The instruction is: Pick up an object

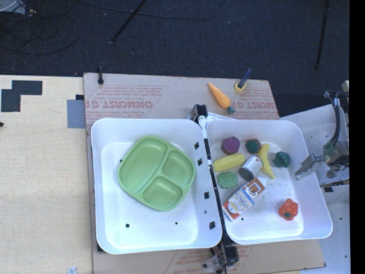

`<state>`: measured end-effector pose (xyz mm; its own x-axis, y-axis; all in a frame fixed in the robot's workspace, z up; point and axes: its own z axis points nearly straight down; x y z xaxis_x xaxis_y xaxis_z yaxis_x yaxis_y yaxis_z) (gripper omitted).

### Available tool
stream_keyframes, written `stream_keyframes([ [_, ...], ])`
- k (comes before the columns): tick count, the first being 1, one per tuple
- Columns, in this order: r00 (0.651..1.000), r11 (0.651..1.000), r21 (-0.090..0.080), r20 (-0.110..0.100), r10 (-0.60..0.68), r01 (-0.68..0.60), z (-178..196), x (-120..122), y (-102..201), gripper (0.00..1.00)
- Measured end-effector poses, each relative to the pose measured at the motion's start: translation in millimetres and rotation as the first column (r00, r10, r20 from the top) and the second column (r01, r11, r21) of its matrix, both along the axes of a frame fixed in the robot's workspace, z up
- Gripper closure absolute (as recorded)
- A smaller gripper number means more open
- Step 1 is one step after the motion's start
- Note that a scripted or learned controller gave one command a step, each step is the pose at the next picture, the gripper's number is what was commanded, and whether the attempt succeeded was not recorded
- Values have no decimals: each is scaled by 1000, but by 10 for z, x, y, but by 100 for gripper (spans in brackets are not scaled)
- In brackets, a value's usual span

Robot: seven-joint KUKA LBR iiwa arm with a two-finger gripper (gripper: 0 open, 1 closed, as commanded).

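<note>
Tool (311, 165) (grip unreadable) at right bin (319, 221) rim; cardboard (131, 99), dark floor (199, 27).

Two bins stand side by side on a cardboard sheet (142, 99) that lies on the bench. In the left bin (108, 221) a divided plate (157, 173) lies near the middle. The right bin (311, 224) holds many small things: a round toy (231, 145) and a smaller one (253, 146) at the back, a banana (266, 160) and a broccoli piece (281, 159) to their right, a corn cob (228, 163) near the left wall, a can (250, 168) beside it, a carton (244, 199) in front, and a pepper (288, 209) at the front right. Behind the bins, a carrot (219, 95) lies on the cardboard.
</note>
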<state>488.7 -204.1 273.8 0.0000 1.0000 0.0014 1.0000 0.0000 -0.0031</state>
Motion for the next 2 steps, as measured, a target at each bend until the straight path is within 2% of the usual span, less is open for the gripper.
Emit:
stream_keyframes([
  [1,1000,1000,1,-1,-1,1,-1317,-138,-90,0],
  [2,1000,1000,0,3,0,0,-1854,378,360,0],
])
